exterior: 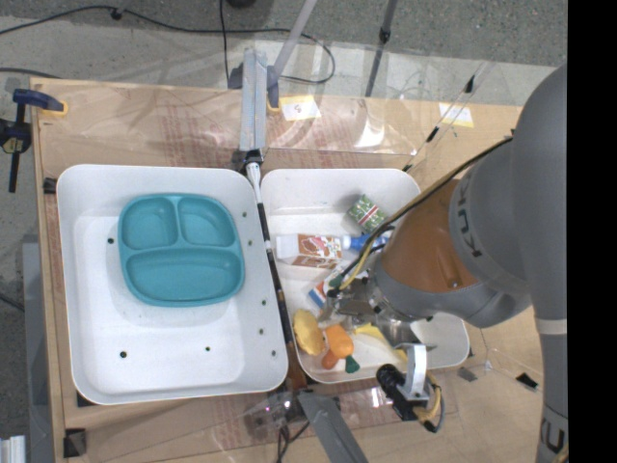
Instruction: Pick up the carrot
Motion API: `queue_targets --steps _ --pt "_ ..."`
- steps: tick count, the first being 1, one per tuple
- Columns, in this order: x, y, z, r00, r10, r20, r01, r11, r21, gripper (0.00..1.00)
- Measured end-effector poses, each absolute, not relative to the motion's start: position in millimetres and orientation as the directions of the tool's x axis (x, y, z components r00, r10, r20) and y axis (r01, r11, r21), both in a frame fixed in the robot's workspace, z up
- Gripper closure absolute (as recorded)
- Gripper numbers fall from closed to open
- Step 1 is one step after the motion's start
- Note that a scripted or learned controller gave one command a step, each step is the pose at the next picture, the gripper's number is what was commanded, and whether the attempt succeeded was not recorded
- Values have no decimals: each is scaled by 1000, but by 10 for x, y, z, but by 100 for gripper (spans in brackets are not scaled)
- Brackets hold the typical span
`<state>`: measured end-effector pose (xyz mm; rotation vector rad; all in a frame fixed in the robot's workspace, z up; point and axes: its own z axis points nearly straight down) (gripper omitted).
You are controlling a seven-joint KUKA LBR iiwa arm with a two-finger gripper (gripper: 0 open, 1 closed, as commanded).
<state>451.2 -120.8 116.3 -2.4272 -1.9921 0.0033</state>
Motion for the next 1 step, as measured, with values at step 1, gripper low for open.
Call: queue_targets --steps 1 --pt "5305 -745 1863 173 985 1 985 -173 -3 100"
